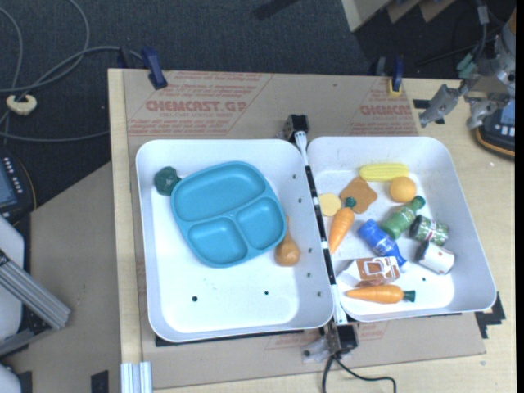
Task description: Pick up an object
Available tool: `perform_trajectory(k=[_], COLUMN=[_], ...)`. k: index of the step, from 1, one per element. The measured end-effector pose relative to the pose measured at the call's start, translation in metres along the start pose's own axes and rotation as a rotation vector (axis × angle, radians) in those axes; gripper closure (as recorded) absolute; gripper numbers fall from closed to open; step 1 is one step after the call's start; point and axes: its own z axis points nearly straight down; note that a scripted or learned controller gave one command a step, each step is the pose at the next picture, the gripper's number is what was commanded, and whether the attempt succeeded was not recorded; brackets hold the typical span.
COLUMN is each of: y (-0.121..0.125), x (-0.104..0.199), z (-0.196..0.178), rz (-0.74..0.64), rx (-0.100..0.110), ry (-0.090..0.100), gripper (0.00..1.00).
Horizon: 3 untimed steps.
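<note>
Camera view has the gripper [444,101], grip state impossible to tell, at upper right, with the corn [383,171] below-left, lying lengthwise across the right bin [458,178].

tray [223,212] in left bin [164,293], toys [381,240] in right bin [467,252]

You see a blue three-compartment plastic plate [226,223] flat in the left bin, a tan pear-shaped toy [287,250] touching its right edge. Small toy foods and cans crowd the right bin, among them an orange plastic carrot [378,295].
</note>
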Motion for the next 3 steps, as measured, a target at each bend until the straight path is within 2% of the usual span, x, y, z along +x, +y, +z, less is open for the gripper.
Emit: perform_trajectory(k=[1,2,3], y=[-0.017,-0.011,-0.011], x=[-0.001,-0.002,-0.002], z=[0.191,0.168,0.169], rz=[0.002,-0.001,-0.001], rx=[0.016,-0.004,-0.003], ry=[0.005,-0.001,-0.002], gripper=[0.00,1.00,0.00])
